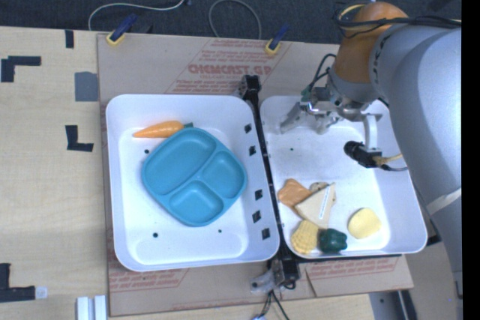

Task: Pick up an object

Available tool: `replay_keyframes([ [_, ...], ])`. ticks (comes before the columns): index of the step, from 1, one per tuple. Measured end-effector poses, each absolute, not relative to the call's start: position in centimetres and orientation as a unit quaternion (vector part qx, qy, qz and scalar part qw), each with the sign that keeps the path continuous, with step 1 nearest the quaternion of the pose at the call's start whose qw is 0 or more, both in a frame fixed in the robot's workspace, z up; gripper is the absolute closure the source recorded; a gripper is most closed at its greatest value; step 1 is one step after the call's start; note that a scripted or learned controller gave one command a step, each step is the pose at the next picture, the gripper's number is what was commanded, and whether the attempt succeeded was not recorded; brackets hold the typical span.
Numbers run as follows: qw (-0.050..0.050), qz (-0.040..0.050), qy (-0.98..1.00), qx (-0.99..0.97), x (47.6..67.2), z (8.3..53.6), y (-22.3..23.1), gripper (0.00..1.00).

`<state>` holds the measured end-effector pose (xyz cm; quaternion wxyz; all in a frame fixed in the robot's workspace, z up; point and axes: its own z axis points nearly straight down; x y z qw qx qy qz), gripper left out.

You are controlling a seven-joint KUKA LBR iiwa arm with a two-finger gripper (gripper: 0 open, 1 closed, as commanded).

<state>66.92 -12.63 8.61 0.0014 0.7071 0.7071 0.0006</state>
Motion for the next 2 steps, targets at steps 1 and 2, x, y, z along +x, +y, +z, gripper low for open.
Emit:
replay_keyframes([
  [1,0.002,-0.0005,0.708,0.706,65.4,8.6,-9.8,0.00],
  [2,-0.001,-0.0027,0.708,0.706,66.8,8.5,-9.7,0.00],
])
